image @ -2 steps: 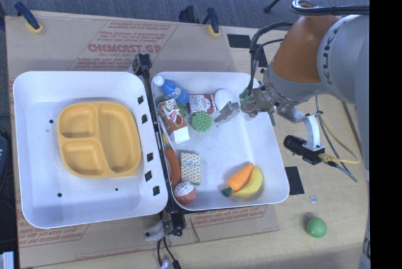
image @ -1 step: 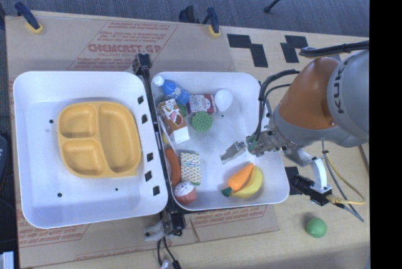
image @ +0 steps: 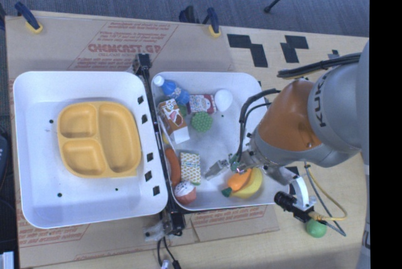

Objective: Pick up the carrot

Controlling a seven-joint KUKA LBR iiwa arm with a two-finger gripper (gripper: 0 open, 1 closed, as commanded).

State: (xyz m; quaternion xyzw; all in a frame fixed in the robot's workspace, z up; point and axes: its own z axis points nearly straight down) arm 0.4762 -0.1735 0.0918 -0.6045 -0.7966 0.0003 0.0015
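Orange against white plastic: look for the carrot [image: 238, 180] toward the 5 o'clock corner of the right bin [image: 251, 82], pressed against a yellow banana [image: 254, 184] on its 3 o'clock side and tucked just under the edge of the grey-and-orange arm [image: 295, 126]. Read its long axis as slanted, with the green leafy end at about 7 o'clock and the orange body rising toward 1 o'clock. Place the jaws a little up and left of it, near the middle of the bin floor, pointing toward 8 o'clock, away from the carrot and toward a patterned packet [image: 190, 167]. Cannot tell from this angle whether clenched or released; can see nothing caught between them. From the jaws, take the carrot to lie at roughly 4 o'clock, close by but apart, not touching. Judge the coming move accordingly: shift toward 4 o'clock, turn to close across the slanted body, not along it, and keep clear of the banana lying flush alongside, likely to be nudged or pinched with it. Disregard the green ball [image: 201, 121] and white egg [image: 223, 98] up at 12 o'clock, well apart from the target. Leave aside the yellow divided plate [image: 98, 138] in the left bin [image: 28, 186] on the table [image: 75, 41] as well.
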